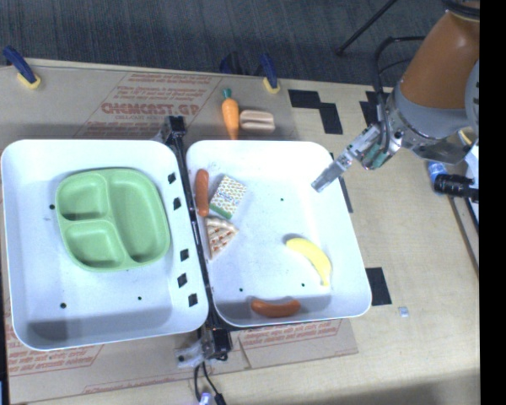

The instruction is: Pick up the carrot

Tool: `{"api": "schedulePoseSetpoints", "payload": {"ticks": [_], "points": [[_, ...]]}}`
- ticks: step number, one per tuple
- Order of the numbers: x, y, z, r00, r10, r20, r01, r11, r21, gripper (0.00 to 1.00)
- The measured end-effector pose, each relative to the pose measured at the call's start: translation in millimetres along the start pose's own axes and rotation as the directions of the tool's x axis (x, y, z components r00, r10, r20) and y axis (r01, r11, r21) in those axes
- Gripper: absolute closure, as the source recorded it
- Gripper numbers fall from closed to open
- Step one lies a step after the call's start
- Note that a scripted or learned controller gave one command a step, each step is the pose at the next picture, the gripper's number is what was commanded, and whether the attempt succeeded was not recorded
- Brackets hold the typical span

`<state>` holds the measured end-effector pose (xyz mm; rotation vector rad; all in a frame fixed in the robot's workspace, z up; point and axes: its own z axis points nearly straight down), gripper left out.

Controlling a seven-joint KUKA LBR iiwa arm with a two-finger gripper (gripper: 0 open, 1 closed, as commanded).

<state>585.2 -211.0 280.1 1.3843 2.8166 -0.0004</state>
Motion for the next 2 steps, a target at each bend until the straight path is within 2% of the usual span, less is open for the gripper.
{"api": "schedulePoseSetpoints", "payload": {"ticks": [1,2], "points": [[19.6,-23.3,143.6,0.994,0.112,-0.008,-0.112,0.994,0.006,0.00],[52.7,-67.2,188.3,0.951,-0.310,-0.007,0.310,0.951,0.001,0.00]]}}
